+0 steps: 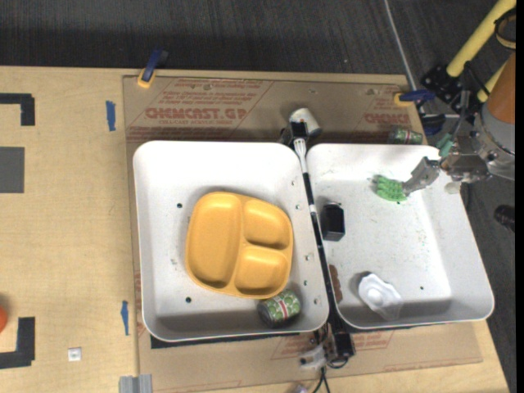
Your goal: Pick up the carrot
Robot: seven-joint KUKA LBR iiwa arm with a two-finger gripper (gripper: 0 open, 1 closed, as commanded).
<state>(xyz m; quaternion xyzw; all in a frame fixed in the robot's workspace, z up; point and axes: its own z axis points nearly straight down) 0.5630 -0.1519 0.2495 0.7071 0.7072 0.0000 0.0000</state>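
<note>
A small green leafy piece (390, 189), which may be the carrot's top, lies on the floor of the right bin (458, 244) near its back. No orange body can be made out on it. My gripper (416, 180) reaches in from the right, low over the bin. Its tip is right beside the green piece, on that piece's right, touching or almost touching it. Nothing can be seen held in the gripper.
A black block (332, 221) and a crumpled white object (377, 291) lie in the right bin. The left bin (164, 178) holds a yellow divided plate (239, 242) and a green-and-red can (281, 307). Clamps and cables sit at the back right.
</note>
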